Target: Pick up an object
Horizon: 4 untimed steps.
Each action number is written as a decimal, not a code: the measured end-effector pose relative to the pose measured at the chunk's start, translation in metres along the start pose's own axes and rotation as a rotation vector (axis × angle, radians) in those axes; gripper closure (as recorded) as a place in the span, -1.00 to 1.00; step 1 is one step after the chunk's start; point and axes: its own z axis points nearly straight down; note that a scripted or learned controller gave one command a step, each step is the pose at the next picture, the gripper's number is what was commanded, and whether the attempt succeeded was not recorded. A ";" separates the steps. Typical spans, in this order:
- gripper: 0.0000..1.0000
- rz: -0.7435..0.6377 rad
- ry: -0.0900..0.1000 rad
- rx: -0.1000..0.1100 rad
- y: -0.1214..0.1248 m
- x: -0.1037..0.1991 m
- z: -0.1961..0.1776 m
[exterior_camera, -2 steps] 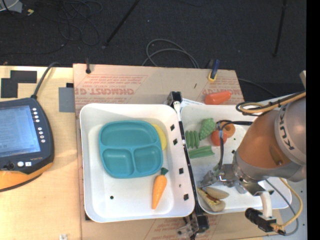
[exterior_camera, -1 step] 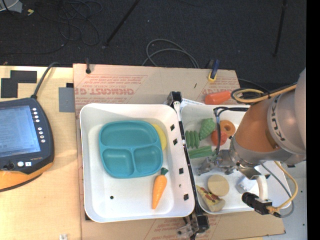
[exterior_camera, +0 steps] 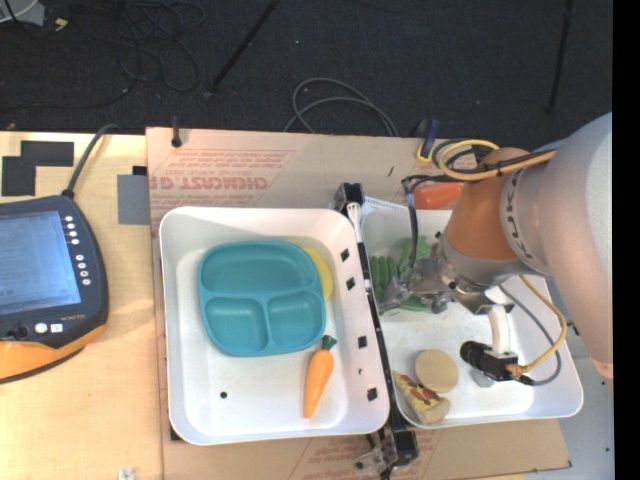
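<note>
A: Teal tray [exterior_camera: 262, 298], left bin [exterior_camera: 190, 388] centre: rigid, broad, awkward. Carrot [exterior_camera: 318, 380] at 5 o'clock: light, stiff; grip mid-body.

B: Round biscuit [exterior_camera: 437, 370], right bin [exterior_camera: 560, 398], 6 o'clock: small, light. Gripper [exterior_camera: 415, 293] low at 10 o'clock; pincer state impossible to tell.

Glossy, seemingly plastic teal tray [exterior_camera: 262, 298]; matt cardboard [exterior_camera: 250, 173].

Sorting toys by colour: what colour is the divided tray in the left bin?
Teal, seen clearly in the camera view: the divided tray.

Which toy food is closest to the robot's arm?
The green beans, tucked right under the wrist in the right bin. The cookie and carrot lie farther off.
</note>
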 end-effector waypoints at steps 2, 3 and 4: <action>1.00 -0.005 0.000 0.007 0.030 -0.004 -0.009; 1.00 -0.001 0.001 -0.002 0.027 0.041 -0.105; 1.00 0.002 0.001 0.007 0.006 0.077 -0.099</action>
